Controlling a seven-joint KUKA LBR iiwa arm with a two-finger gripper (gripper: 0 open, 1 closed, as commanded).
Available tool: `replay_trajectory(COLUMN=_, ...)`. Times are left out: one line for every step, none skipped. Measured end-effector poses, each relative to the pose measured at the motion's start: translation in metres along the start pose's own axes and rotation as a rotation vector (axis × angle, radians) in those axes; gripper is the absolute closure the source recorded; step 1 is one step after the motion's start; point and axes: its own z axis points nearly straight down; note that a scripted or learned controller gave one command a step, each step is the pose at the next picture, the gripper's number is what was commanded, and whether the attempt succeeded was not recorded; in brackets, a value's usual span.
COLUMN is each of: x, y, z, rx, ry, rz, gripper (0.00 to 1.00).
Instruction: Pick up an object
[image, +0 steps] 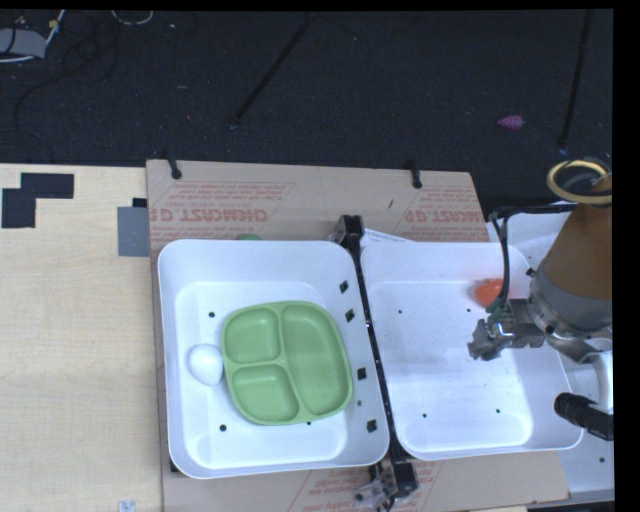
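Orange object (488, 291) just behind the claw (484, 342), partly hidden by the arm, looks small, light, maybe smooth, so grip across its middle; claw opening can't tell

The arm (590, 262) is a chunky grey thing with a wide orange band up top, a black cable looped alongside, and a small dark metal tool (487, 340) at its end.

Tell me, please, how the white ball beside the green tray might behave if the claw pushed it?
The white ball looks round and smooth, so it would probably roll. It touches the green tray, which may stop it on that side. It seems small, so likely light.
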Motion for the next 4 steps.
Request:
replay_trajectory(x=-0.001, y=0.001, z=-0.048, rx=0.000, ry=-0.001, rz=0.001, gripper=1.00)
replay_trajectory(x=0.053, y=0.005, z=-0.032, rx=0.006, ry=0.002, rz=-0.002, gripper=1.00)
replay_trajectory(x=0.103, y=0.004, z=-0.021, rx=0.007, ry=0.002, rz=-0.002, gripper=1.00)
replay_trajectory(x=0.153, y=0.008, z=-0.027, rx=0.006, ry=0.002, rz=-0.003, gripper=1.00)
